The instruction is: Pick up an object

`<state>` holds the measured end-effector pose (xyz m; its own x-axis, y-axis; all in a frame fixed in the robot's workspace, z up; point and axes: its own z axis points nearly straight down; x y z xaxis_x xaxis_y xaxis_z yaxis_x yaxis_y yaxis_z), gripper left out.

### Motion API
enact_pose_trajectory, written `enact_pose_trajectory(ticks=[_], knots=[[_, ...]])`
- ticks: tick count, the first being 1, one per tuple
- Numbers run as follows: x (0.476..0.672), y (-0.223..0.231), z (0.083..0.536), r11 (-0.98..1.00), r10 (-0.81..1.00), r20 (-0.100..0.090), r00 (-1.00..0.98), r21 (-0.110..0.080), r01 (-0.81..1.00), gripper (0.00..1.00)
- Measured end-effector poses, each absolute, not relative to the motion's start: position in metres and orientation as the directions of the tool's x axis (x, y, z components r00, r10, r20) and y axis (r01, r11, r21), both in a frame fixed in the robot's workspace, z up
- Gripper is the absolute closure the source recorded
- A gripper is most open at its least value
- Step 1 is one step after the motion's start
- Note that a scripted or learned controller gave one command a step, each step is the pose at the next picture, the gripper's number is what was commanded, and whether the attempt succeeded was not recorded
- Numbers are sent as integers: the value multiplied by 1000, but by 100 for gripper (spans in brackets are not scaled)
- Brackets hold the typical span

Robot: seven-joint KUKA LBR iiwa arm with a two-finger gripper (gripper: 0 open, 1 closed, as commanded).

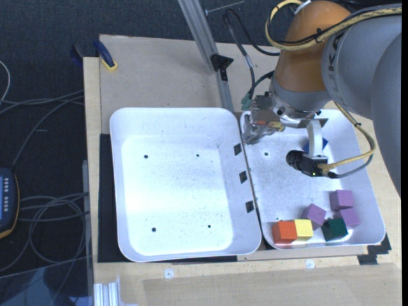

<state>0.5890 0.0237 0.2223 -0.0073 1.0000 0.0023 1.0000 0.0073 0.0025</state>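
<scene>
Your left: left bin (127, 171) on desk (159, 75), blue-yellow clip (106, 54) at desk's far corner. Middle: three black clips (243, 176) on divider rim. Right bin (370, 203): pincer (256, 130) low at far left corner, grip state cannot tell. Blocks clustered near edge, well apart from pincer: orange (285, 231), yellow (303, 228), purple (315, 212), green (333, 229), two more purple (342, 199) behind. Long axis of blocks not discernible.

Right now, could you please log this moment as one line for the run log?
arm: over right bin far end | gripper: near divider, fingers unclear | blocks: orange block, yellow block, green block clustered at near edge | held: nothing seen
</scene>
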Motion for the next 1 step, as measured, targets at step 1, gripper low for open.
enact_pose_trajectory(ticks=[1], knots=[[599, 80, 234, 8, 1000, 3, -8, 3, 1000, 100]])
